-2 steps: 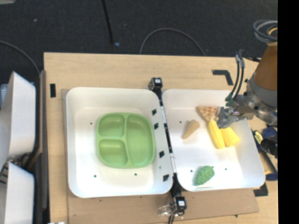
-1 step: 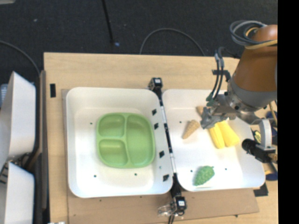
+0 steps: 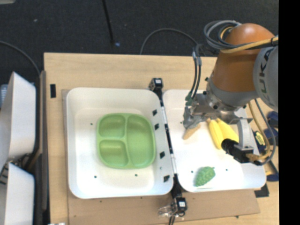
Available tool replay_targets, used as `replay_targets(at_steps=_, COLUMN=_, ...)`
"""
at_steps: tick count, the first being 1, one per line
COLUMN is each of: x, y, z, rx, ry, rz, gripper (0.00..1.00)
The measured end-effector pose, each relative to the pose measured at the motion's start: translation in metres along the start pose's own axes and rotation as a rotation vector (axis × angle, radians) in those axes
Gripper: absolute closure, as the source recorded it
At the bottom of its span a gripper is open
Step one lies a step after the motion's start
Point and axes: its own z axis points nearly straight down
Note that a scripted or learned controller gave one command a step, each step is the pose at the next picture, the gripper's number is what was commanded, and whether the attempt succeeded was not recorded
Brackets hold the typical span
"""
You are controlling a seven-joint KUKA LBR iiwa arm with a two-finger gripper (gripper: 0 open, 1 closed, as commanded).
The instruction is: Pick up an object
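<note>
Right bin [image 3: 262,175] is the reference. Corn [image 3: 221,131] lies mid-bin, partly under the arm; looks light, stiff and ribbed, so grip across its middle. Claw [image 3: 193,121] sits just left of the corn, over a tan piece [image 3: 190,132]. Can't tell its state. Broccoli [image 3: 205,176] lies near the front wall.

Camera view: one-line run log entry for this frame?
arm: over right bin | hand: low, by tan piece | yellow item: beside it | green object: near front | green tray: left bin
</note>
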Motion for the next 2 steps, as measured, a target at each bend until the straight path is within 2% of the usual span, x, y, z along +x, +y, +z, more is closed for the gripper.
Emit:
replay_targets(at_steps=1, x=0.041, y=-0.002, z=0.015, rx=0.0, ry=-0.001, rz=0.001, gripper=1.0)
replay_targets(at_steps=2, x=0.095, y=0.005, z=0.043, rx=0.003, ry=0.0, rz=0.0, gripper=1.0)
